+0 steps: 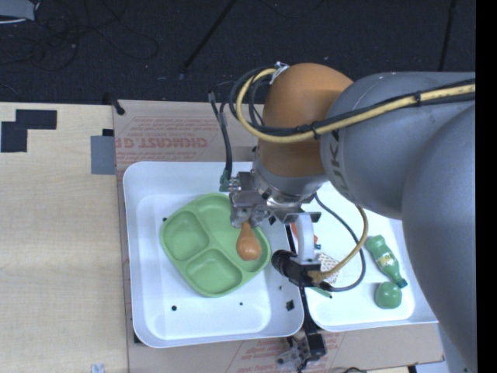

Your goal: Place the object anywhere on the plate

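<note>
Camera view: the gripper [247, 217] hangs over the right side of the green plate [186, 243], which lies in the left white bin [147, 301]. Just under it is a brown, drumstick-shaped object [248, 245], its thin end running up into the gripper and its rounded end over the plate's right compartment, near the rim. The thin end seems to sit between the jaws, so I judge them pinched on it, though the wrist hides the contact itself.

The step in hand looks like the release. To do it well, the arm would do best to lower until the rounded end rests on the plate's floor, then part the jaws and lift straight up (a sideways pull could roll the piece over the nearby rim). Nudging a little further left first would give more margin.

Counted: one plate with three compartments; one brown object; two bins on the table; in the right bin [404, 313], one green bottle [386, 259], one green ball-like thing [387, 294], and one small patterned item [328, 265] partly hidden by cable.
</note>
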`<state>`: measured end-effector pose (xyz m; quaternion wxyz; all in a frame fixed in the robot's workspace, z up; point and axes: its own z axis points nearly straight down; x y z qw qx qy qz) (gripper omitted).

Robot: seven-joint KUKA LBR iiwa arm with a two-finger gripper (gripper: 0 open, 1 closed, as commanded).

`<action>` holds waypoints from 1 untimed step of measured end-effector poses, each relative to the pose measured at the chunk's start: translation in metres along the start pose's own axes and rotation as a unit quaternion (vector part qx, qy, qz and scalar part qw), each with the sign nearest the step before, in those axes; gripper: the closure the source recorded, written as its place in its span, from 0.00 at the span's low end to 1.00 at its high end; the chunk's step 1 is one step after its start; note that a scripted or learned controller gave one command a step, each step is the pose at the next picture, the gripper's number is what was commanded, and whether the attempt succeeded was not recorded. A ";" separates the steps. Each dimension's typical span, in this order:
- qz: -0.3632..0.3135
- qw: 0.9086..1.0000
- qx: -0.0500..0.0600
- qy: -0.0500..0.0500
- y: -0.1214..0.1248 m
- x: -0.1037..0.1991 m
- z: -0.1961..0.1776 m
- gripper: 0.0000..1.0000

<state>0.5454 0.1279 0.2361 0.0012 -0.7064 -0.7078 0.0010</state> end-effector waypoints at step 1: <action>0.000 1.000 0.000 0.000 0.000 0.000 0.000 0.00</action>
